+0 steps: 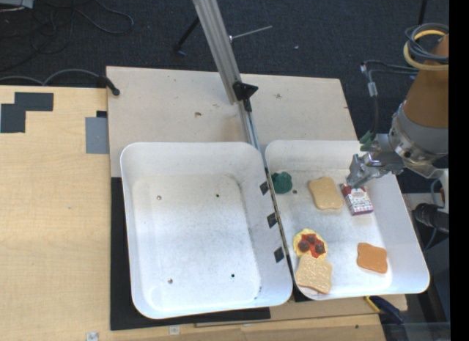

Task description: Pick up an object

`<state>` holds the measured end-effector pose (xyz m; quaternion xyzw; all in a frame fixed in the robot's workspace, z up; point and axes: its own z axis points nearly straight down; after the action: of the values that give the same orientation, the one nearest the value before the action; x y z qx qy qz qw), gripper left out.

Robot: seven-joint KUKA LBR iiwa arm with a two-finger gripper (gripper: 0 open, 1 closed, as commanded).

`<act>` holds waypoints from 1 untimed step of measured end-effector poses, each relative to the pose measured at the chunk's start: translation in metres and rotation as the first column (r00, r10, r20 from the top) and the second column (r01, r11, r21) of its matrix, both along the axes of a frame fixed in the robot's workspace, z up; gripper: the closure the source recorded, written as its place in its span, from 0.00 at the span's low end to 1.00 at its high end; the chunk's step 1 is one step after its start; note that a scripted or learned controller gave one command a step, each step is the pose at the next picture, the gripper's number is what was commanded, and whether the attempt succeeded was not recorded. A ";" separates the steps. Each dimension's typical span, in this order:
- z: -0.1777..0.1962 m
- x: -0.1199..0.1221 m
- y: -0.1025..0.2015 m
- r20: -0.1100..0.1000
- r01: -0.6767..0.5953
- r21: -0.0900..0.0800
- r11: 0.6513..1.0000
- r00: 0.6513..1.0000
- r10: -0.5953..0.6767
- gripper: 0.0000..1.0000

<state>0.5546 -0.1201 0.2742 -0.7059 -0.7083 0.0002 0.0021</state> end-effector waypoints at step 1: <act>-0.018 -0.002 0.053 -0.002 0.000 0.000 1.000 1.000 0.000 1.00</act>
<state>0.5523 -0.0669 0.2565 -0.7058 -0.7084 0.0007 0.0027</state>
